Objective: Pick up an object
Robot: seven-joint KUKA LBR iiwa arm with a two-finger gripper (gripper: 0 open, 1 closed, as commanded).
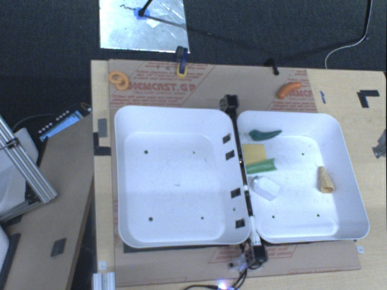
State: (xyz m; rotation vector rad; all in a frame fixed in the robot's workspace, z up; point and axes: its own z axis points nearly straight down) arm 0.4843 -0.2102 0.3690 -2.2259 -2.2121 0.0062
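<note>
The right bin holds several small objects. A dark green curved piece lies near its back left corner. Just in front of it are a yellow block and a light green piece, both against the left wall. A white flat piece lies in front of those. A tan cone-shaped piece rests apart, toward the right wall. A small grey bit of the arm pokes in at the right edge, outside the bin and away from every object.
The left bin sits beside the right one, joined by black clips. On the cardboard behind the bins lie an orange sausage shape, an orange ring and a yellow-blue clamp.
</note>
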